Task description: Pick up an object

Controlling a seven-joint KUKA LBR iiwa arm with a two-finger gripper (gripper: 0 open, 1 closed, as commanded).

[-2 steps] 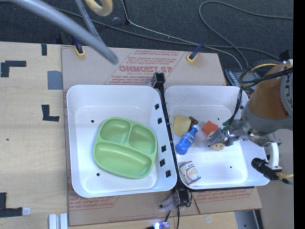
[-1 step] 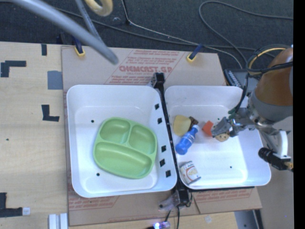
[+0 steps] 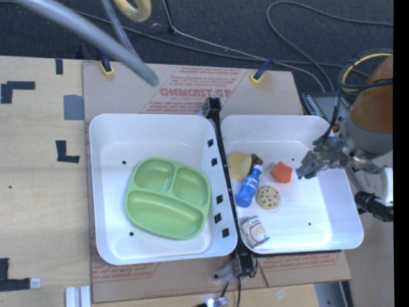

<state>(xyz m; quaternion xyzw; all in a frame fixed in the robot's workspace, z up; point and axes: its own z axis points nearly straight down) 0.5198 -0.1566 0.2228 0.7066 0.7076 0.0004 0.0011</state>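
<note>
Objects for picking lie in the right bin (image 3: 319, 232), largest first: a blue bottle (image 3: 248, 187) tilted beside a yellow-tan piece (image 3: 239, 165), a small carton (image 3: 255, 231) near the front wall, a chocolate-chip cookie (image 3: 268, 197), and an orange block (image 3: 281, 172); the gripper (image 3: 311, 165) sits just right of that block, apart from it, its opening impossible to make out. A green divided plate (image 3: 169, 197) lies in the left bin (image 3: 102, 190), both bins on brown cardboard (image 3: 192, 85) over a wooden bench (image 3: 32, 190)
</note>
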